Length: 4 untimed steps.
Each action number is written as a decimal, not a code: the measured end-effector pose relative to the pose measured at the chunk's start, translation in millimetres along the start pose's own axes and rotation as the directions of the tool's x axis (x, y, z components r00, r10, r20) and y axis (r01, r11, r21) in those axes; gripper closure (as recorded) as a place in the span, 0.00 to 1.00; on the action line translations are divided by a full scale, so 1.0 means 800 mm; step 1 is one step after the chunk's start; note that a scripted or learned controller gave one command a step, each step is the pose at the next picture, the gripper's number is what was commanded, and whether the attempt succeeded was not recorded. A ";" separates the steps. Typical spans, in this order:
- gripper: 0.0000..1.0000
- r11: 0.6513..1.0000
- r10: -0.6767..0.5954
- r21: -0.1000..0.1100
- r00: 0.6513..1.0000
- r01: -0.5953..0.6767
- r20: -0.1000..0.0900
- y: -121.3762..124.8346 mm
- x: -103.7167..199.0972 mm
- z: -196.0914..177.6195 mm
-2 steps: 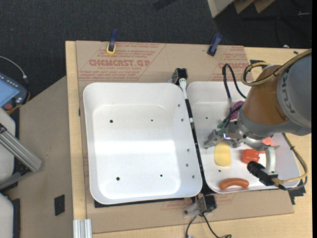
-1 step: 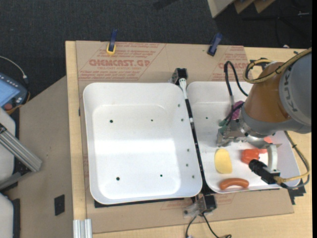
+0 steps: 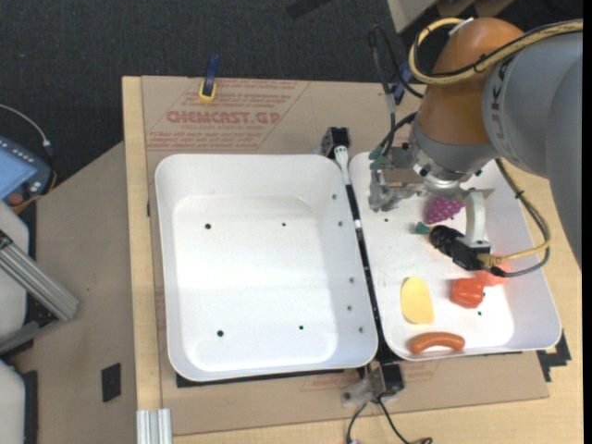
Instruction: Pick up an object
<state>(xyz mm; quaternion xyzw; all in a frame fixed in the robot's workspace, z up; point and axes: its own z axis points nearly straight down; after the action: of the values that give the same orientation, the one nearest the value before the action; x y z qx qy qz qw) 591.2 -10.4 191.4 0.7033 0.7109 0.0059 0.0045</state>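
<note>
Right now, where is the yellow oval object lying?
The yellow oval object lies in the right white bin, toward its near edge. The curved orange sausage-shaped toy is just in front of it and the red-orange pepper-like toy is to its right.

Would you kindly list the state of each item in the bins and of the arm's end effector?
Purple grapes: lying in the right bin, beside the end effector.
Yellow piece: lying flat in the right bin, untouched.
Red-orange piece: resting in the right bin, untouched.
Sausage: lying near the right bin's front rim.
End effector: low over the right bin's far left corner; nothing visibly held.
</note>
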 end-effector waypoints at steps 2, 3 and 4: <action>1.00 1.000 0.009 0.018 1.000 -0.009 0.001 -0.083 0.054 -0.166; 1.00 1.000 0.009 0.012 1.000 -0.009 0.002 -0.082 0.086 -0.189; 1.00 1.000 0.009 0.021 1.000 -0.009 0.002 -0.100 0.123 -0.116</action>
<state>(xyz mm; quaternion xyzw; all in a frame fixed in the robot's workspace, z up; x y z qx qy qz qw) 509.1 86.8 283.2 0.7064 0.7078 -0.0021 -0.0024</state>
